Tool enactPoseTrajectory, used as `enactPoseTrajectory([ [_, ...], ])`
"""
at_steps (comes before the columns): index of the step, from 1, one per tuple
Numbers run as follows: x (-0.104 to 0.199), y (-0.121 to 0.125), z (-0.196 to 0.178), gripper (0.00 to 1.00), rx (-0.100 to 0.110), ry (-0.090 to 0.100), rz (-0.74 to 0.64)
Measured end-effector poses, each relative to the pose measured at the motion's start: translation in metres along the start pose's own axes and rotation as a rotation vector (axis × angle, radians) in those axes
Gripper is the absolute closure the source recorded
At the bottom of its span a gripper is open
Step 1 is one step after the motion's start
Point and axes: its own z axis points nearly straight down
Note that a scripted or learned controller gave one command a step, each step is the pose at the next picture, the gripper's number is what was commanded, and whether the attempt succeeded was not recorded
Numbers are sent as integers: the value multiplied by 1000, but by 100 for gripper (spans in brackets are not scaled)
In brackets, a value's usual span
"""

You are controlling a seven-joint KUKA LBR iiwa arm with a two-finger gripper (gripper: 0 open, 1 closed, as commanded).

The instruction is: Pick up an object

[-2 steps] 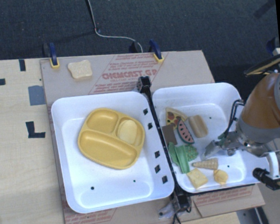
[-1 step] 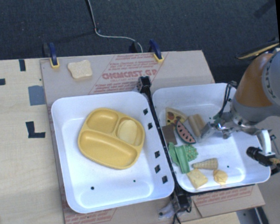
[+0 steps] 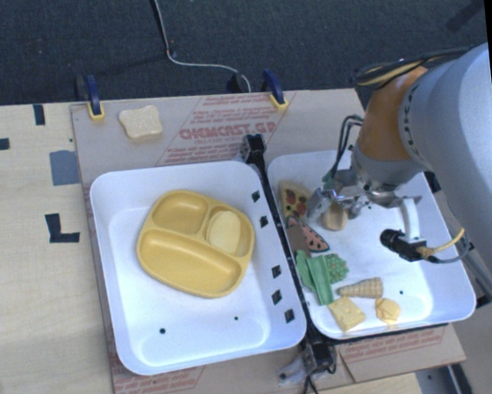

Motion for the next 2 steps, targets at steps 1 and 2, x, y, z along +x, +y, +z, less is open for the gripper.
enactPoseTrajectory([
  [1, -3, -1, -12, 100, 1, 2, 5],
  [2, 85, -22, -104, 100, 0, 3, 0],
])
